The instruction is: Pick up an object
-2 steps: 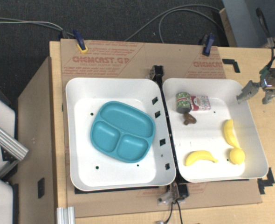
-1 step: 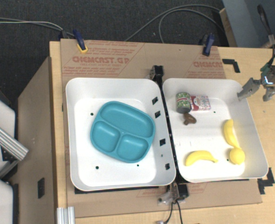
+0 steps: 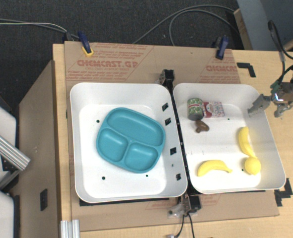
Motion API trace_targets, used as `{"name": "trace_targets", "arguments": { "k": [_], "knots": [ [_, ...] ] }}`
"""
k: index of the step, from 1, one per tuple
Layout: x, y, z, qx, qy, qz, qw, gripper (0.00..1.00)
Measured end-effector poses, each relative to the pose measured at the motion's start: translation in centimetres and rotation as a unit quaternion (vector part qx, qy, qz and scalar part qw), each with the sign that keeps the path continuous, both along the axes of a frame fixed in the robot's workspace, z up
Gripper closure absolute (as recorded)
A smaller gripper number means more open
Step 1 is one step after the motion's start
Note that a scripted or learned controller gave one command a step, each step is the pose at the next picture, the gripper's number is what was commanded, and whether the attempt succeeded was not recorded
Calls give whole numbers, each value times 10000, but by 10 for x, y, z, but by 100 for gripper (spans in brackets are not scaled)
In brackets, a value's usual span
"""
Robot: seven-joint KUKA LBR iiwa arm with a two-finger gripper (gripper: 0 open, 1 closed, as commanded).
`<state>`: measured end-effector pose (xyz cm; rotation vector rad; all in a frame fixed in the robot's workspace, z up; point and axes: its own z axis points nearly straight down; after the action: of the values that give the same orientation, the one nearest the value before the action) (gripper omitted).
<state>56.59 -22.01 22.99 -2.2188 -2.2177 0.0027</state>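
Note:
The right bin [image 3: 221, 94] holds a green-topped can [image 3: 196, 108] with a red and white label, lying on its side at the back. A small brown object [image 3: 202, 127] lies just in front of it. One yellow banana [image 3: 213, 167] rests near the front, a second banana [image 3: 244, 140] lies along the right side, and a yellow lemon [image 3: 252, 166] sits at that banana's near end. My gripper [image 3: 268, 107] hovers over the bin's right rim at the back, open with nothing between its fingers, well apart from the second banana.
The left bin [image 3: 82, 108] carries a blue divided plate [image 3: 130, 139]. A black hinge strip [image 3: 174, 128] runs between the bins. Cardboard [image 3: 136, 58] underlies both, held by clamps [image 3: 86, 44] at the back. Cables cross the dark floor behind.

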Motion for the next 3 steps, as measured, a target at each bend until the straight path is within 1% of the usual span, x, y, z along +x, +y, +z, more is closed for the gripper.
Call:
{"name": "trace_targets", "arguments": {
  "k": [1,2,3],
  "knots": [
    [-8,-3,-58,5,7,-1,10000,0],
    [-1,1,-118,8,8,9,10000,0],
    [1,1,-102,-5,-31,9,10000,100]
  ]
}}
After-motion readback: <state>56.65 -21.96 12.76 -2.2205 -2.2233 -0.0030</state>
